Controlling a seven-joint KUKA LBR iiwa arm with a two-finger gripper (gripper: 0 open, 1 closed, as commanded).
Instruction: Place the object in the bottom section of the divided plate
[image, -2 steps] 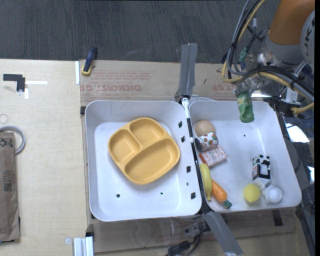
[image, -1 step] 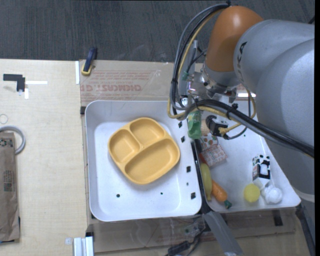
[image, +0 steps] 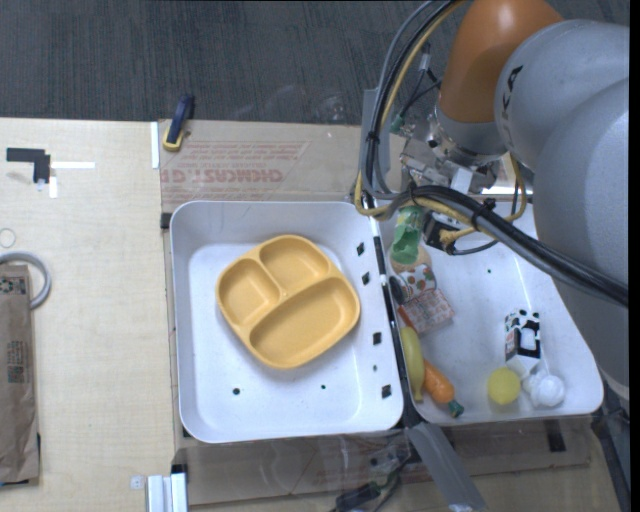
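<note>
- Pale wood bench (image: 80, 300) under a slanted overhead view, bearing two shallow white bins side by side, with dark carpet beyond its far edge.
- Whether the gripper (image: 432, 215) is open or shut cannot be told: it hangs over the far left corner of the right bin (image: 560, 330), wrapped in cables and seen from above.
- A green packet (image: 407, 240) lies just under and beside the gripper; I cannot tell whether it is touched or merely close by.
- Next to that packet, toward the near side, rests a strawberry-print pouch (image: 430, 297), tilted against the bin's left wall.
- Further along the same wall lie a yellow banana-shaped toy (image: 411, 355) and a toy carrot (image: 440, 384), both with their long axes running roughly along the wall.
- Well apart, in the near right corner, sit a black-and-white carton (image: 522, 334), a yellow ball (image: 504, 386) and a white round thing (image: 546, 388).
- The divided plate (image: 288, 300), yellow with three compartments, sits in the left bin (image: 200, 400), turned at an angle.
- Its long bottom section (image: 305, 325) faces the near right side and holds nothing.
- Judged from this, the goal lies to the gripper's left and nearer the camera, across the shared bin walls; no object is yet placed.
</note>
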